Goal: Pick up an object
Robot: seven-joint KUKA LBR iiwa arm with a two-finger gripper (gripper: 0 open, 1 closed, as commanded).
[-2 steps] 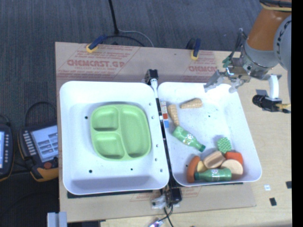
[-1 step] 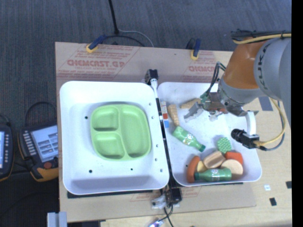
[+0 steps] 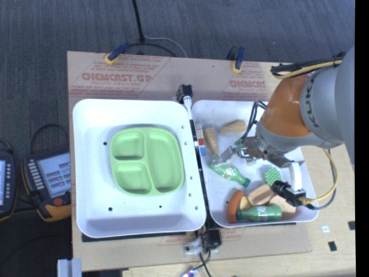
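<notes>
Tool (image 3: pixel 237 152) open, grasping nothing, just above clear green bottle (image 3: pixel 229 172); corn cob (image 3: pixel 211 139) beside, left.

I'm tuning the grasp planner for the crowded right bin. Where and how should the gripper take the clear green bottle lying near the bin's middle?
Probably across its midsection, from straight above. The clear green bottle lies flat on the right bin floor, slanting from upper left to its dark green cap at lower right. Set the fingers across the slant, where bare floor flanks the body. The gripper hangs just above it.
</notes>
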